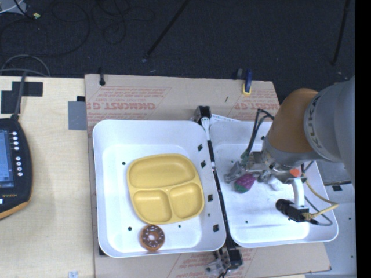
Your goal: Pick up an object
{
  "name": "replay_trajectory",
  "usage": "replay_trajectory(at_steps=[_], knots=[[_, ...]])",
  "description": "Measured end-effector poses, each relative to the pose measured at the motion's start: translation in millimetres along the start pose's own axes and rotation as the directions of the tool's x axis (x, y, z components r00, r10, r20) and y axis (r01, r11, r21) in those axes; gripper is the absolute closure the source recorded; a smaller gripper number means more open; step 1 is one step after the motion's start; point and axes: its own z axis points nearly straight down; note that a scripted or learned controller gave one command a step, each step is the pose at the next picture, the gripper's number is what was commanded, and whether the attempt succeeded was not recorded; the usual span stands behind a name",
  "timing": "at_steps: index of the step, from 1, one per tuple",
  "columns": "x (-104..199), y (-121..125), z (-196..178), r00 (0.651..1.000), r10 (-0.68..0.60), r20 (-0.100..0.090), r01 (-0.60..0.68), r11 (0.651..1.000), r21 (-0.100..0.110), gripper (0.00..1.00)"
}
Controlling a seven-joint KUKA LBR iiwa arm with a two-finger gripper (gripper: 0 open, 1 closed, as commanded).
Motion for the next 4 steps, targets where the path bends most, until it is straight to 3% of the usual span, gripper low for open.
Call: replay_trajectory(at_steps=[1, 2, 3, 4], knots=[[-2, -2, -12, 1.000, 0.010, -0.002, -0.010, 1.000, 0.005, 1.00], [56, 68, -109, 1.000, -0.008, -0.002, 0.008, 1.000, -0.011, 1.00], [-9, 66, -22, 1.000, 0.003, 0.001, -0.003, 1.000, 0.011, 1.00], [65, 75, -108, 1.000, -0.008, -0.004, 0.008, 1.000, -0.005, 1.00]])
